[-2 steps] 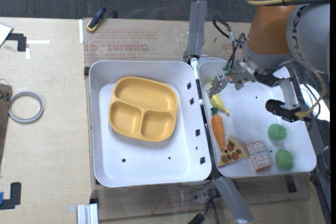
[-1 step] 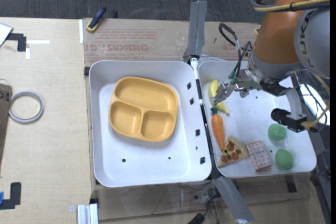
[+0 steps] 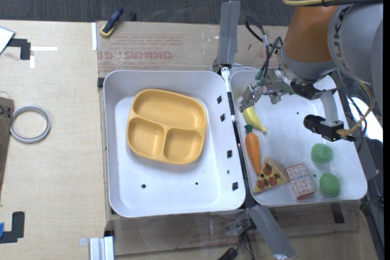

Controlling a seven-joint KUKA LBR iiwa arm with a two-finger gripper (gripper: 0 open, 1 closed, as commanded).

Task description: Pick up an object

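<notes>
**Gripper low at the right bin's far-left corner, just above the banana**

The gripper (image 3: pixel 257 94) hangs over the far-left corner of the right bin (image 3: pixel 356 189), just beyond the banana (image 3: pixel 253 119). Whether its claw is wide or narrow cannot be told from this slant, and nothing is seen between its tips.

The likeliest trouble is the corner itself. The banana lies close against the bin's left wall, so a descending finger may strike the wall or the rim between the bins instead of sliding beside the fruit. The banana's curved, smooth skin could also squirt sideways out of a closing grasp. The carrot (image 3: pixel 253 151) lies just nearer along the same wall, its top almost touching the banana, so a grab may nudge both and hold neither.

The right bin also holds a pizza slice (image 3: pixel 269 176) near its front-left corner, a small red-and-white box (image 3: pixel 300 180) beside it, and two green balls (image 3: pixel 322 153) (image 3: pixel 329 184) toward the right wall. A black part of the arm's rig hangs over the bin's middle.

The left bin (image 3: pixel 122 192) holds one yellow divided tray (image 3: pixel 166 126), with nothing in its three compartments.
</notes>
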